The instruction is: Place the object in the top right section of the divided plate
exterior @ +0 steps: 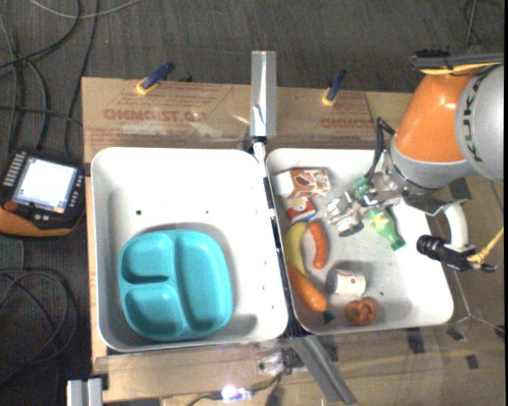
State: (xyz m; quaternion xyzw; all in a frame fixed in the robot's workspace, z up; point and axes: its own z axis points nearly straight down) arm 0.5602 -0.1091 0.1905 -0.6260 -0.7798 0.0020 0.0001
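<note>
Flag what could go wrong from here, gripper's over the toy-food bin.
1. Clutter: the gripper sits over the right white bin among close-packed items: green plastic bottle, red sausage, yellow banana. A grab may catch the wrong one or two.
2. Nothing is visibly held, so the pick may come up empty.
3. The turquoise divided plate lies in the other bin; its sections are small, so a drop may land wrong.

We see a smooth, shiny blue plastic plate (177, 284). The white bins (110, 227) look like smooth plastic. The board (178, 112) under them looks like rough brown cardboard. The floor (110, 41) looks like dark, fuzzy carpet.
</note>
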